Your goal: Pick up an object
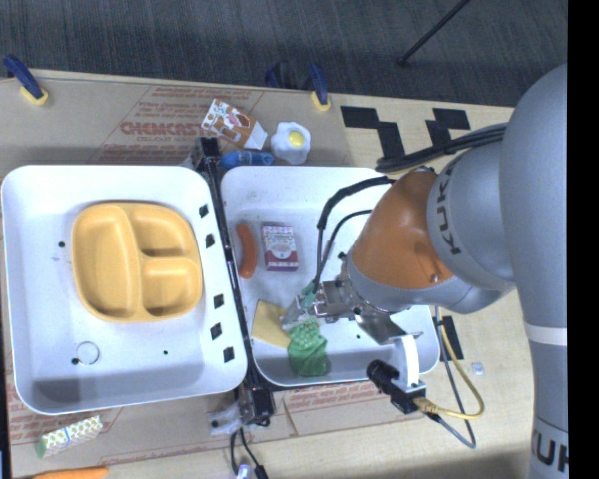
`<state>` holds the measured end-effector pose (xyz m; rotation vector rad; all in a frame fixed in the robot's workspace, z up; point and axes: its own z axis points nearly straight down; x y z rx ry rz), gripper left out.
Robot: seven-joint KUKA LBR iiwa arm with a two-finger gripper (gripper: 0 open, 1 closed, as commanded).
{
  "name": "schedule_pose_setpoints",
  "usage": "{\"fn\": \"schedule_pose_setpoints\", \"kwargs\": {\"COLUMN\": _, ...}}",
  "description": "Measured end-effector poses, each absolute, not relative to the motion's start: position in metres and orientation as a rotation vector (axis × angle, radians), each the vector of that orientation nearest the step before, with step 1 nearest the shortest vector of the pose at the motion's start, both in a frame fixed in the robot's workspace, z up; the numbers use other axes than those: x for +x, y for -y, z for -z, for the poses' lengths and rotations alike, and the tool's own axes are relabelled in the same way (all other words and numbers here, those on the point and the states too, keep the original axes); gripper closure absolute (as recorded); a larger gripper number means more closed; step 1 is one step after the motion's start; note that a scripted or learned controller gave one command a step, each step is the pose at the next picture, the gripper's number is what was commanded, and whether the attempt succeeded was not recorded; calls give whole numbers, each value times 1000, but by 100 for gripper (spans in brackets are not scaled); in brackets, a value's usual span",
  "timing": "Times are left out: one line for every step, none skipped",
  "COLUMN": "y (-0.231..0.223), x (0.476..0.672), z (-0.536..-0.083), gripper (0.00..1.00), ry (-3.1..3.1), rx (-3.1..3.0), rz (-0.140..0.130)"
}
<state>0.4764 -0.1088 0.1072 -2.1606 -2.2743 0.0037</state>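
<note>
My gripper (304, 312) hangs low in the right bin (309, 183), at its front edge, just above a green crinkled object (307, 352). A pale yellow wedge (270, 324) lies right beside the gripper on its left. Further back in the same bin lie an orange-red sausage (246, 249) and a small red box (279, 245). The arm's orange band and grey wrist cover the bin's right half. Nothing shows between the fingers.
The left bin (30, 267) holds a yellow compartment tray (138, 259). Behind the bins lie a patterned packet (225, 121), a blue item (245, 158) and a white-and-yellow egg shape (292, 140). A wrapped candy (70, 435) sits by the front left corner.
</note>
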Motion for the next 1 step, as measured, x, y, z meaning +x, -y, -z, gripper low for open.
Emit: {"fn": "schedule_pose_setpoints", "kwargs": {"y": 64, "x": 476, "z": -191, "gripper": 100, "ry": 1870, "rx": -2520, "rz": -4}}
